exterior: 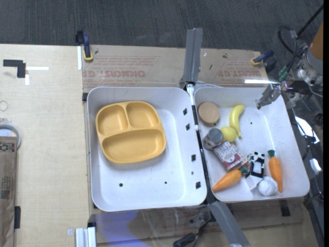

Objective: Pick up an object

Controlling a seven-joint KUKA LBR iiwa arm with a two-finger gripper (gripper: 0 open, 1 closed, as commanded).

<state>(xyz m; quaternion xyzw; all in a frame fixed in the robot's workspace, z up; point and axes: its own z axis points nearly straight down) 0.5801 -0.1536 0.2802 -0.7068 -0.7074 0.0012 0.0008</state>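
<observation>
**benchwatcher:** ok so, camera view from above, looking down at a slant; two white bins side by side on the bench [41, 153]. The left bin [103, 189] has a yellow divided plate [131, 131] in its upper-left part — three compartments, sitting flat. The right bin [293, 138] has all the small stuff; a round tan disc [208, 112] near the top-left corner, a banana [235, 118] just beside it, a small yellow piece [229, 134] touching the banana's lower end.

**gripnerd:** what about the pile lower down?

**benchwatcher:** a grey round thing [215, 136] right by the yellow piece; a red packet [230, 155] below that; one carrot [227, 180] lying slanted at the bottom, a second carrot [275, 172] nearly upright toward the right wall; a black-and-white item [257, 165] between the two carrots; a white ball-ish thing [267, 187] at the lower right, touching the second carrot's tip.

**gripnerd:** and the arm?

**benchwatcher:** comes in from the right; the pincer [267, 98] is up at the right bin's top-right corner, over the rim, well apart from the pile. Nothing between its fingers that I can see — but whether it's released or clenched, I honestly cannot tell; too small and dark.
</observation>
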